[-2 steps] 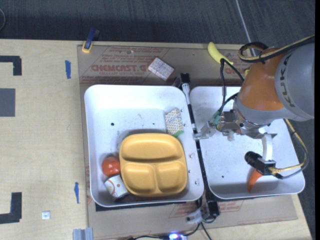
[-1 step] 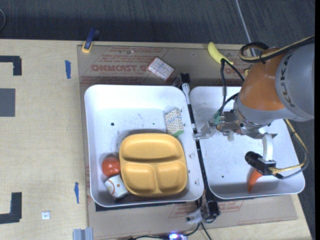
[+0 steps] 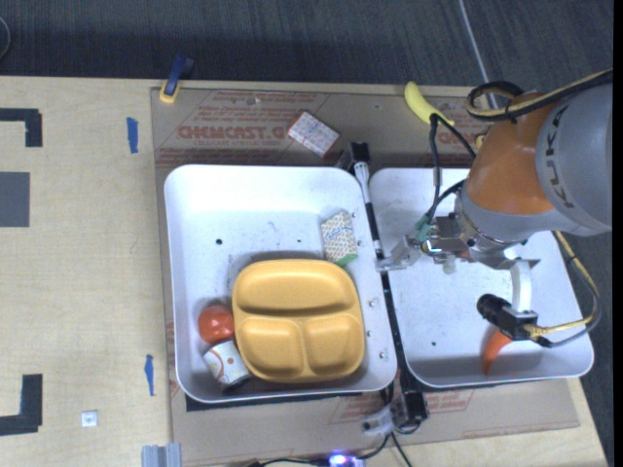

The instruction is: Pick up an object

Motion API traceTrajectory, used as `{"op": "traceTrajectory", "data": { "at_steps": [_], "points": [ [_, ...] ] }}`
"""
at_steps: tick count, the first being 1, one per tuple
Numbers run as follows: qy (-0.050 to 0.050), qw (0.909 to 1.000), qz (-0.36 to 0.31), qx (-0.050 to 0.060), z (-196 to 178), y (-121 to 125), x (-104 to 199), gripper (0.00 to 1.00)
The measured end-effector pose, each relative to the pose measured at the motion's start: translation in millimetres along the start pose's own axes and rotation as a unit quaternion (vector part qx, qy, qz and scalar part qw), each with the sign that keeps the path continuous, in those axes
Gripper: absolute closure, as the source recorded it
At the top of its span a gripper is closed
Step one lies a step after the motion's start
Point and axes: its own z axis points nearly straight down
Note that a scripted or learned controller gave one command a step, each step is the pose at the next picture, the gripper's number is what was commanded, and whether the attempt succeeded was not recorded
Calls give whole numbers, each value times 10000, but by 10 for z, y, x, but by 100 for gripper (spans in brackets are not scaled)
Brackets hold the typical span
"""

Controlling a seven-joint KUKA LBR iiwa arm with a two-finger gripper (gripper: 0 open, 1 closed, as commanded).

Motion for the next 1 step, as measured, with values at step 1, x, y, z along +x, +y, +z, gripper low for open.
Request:
{"op": "traceTrajectory", "data": {
  "at_steps": [1],
  "points": [
    [18,10000,-7,16,11,23,-17,0]
  ]
}}
